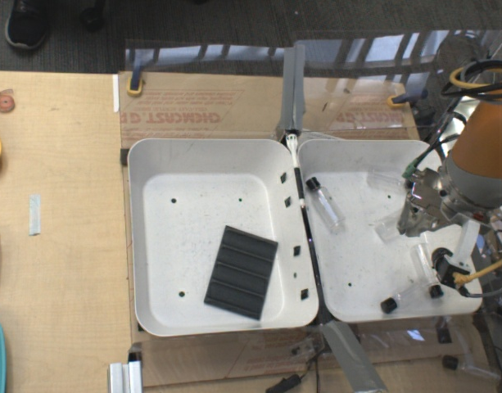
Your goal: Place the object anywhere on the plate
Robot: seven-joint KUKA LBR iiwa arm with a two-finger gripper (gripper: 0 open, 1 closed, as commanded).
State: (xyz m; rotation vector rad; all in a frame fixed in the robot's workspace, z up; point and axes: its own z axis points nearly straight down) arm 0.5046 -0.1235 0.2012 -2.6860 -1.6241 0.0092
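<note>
Camera view from above gave us both white bins side by side on a sheet of brown cardboard [193, 109], with a pale wooden table [54, 219] to their left. In the left bin [136, 219] we saw the plate [241, 272], a dark ribbed rectangle lying flat and turned at a slant, near the bin's front wall and well apart from everything else. In the right bin [357, 150] we saw a clear tube with a black cap [323, 203], lying on the floor close to the wall shared with the other bin, its cap pointing toward the back. Two more black caps [389, 304] lay near the front of that bin, each with a faint clear body that we could hardly make out against the white. The arm [484, 142] came in from the right, its orange band above the wrist, and the gripper [418, 215] hung over the right half of the right bin, apart from the capped tube by the shared wall. We could not tell whether it was open or closed, nor whether it held anything, since the clear pieces beneath it blurred into the bin floor.
</note>
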